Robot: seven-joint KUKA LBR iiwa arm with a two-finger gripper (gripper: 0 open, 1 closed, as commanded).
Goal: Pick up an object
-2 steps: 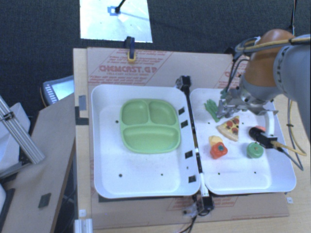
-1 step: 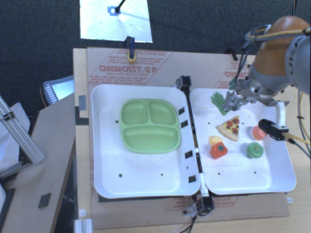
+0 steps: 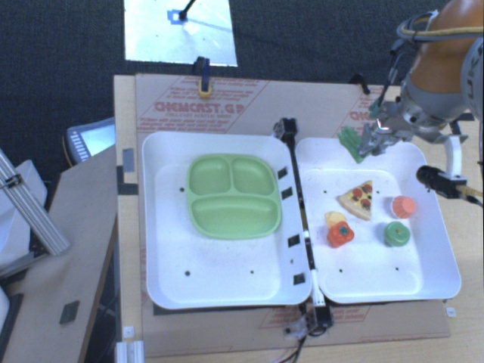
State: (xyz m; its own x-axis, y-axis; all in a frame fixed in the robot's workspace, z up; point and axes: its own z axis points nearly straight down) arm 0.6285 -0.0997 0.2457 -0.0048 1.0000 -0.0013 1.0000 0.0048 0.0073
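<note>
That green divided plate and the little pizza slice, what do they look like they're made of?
The green divided plate looks like molded plastic: one even pale green colour, smooth rounded compartments, a soft sheen. The pizza slice seems a toy, probably plastic or rubber: flat tan wedge with neat red dots. The picture is too coarse to say which.

In the right bin (image 3: 431,278), a pizza slice (image 3: 358,200), a yellow-and-red piece (image 3: 339,231), a pink round (image 3: 403,206) and a green round (image 3: 396,234) cluster mid-bin, with narrow gaps between them. The near half of that bin lies bare. In the left bin (image 3: 162,271), a green divided plate (image 3: 232,196) fills the centre, with bare floor around it.
</note>
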